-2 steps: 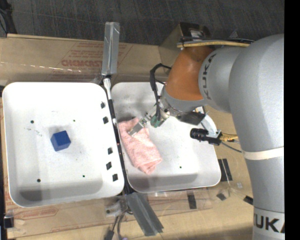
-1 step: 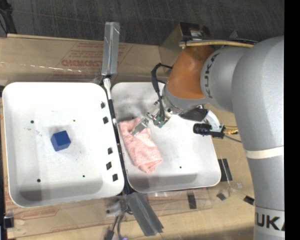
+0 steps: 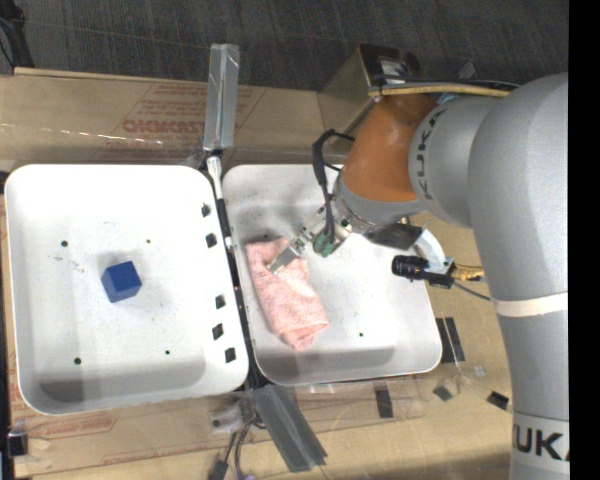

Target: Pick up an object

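A dark carpeted floor surrounds the worktop (image 3: 100, 118), whose brown cardboard-like top carries two shallow white bins side by side. The left bin (image 3: 40, 348) holds a small blue cube (image 3: 122, 280), sitting alone near its middle and well apart from the arm. The right bin (image 3: 410, 338) holds a pink cloth (image 3: 288, 293), crumpled lengthwise along the bin's left side, close to the wall it shares with the other bin. The arm (image 3: 500, 188) reaches in from the right, its orange band above the wrist, and the hand (image 3: 292, 254) sits low over the cloth's upper end; the fingers look nearly pressed together right at the cloth's edge, and whether any fabric is actually pinched between them I cannot tell, since the tips blend with the folds. The risks follow from that. Judging by its position, the grip, if there is one, takes only a thin fold at the very end, so the fabric may slip free once its weight hangs from the pinch on a lift. If the tips closed just short of the fabric, the hand would come up with nothing. The cloth also lies close to the dividing wall, so a trailing end may catch on that rim and be tugged loose.
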You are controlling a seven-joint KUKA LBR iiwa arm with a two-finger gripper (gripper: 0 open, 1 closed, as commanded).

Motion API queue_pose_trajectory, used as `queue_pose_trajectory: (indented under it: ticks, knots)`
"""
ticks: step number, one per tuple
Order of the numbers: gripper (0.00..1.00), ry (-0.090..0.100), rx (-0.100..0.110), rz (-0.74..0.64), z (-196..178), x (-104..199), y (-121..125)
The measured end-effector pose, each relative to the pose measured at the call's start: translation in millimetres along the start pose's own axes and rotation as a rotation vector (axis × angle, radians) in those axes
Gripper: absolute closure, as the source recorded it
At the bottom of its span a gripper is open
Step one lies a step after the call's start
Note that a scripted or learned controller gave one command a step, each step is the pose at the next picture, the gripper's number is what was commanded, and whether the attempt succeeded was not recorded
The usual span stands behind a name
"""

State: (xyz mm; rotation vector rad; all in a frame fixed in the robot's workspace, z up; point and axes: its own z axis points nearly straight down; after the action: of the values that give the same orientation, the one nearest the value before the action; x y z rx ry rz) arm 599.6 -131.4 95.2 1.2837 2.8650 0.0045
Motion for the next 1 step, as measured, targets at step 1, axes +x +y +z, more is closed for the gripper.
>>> queue_pose_trajectory:
  ticks: [1]
  knots:
    - [0.0,-0.003,0.001,-0.03,0.8,1.8,47.5]
